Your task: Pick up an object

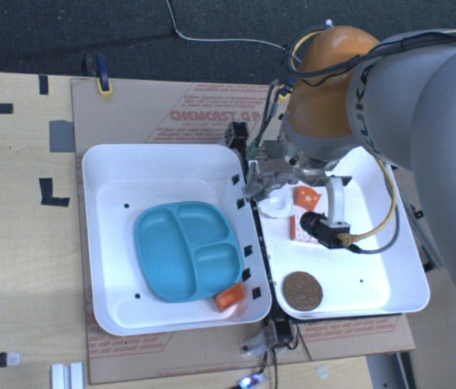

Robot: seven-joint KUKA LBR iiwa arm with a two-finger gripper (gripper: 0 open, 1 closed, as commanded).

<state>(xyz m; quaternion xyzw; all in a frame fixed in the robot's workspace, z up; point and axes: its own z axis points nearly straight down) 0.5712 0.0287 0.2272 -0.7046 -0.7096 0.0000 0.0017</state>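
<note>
My gripper (266, 186) hangs low over the near-left part of the right bin (402, 286), close to the wall shared with the left bin (102, 217). Right under it lies a small white round object (276, 207). An orange-red packet (308, 197) lies just to its right, and another orange piece (296, 228) sits below it. A brown round disc (302, 290) rests near the front of the right bin. In the left bin lies a blue divided plate (187, 250), with a small orange block (229, 297) at its lower right corner.
The arm's orange band (329, 79) and grey body cover the back and right of the right bin. A black cable (349, 237) loops over that bin. Both bins stand on a cardboard sheet (203, 112) on the wooden bench.
</note>
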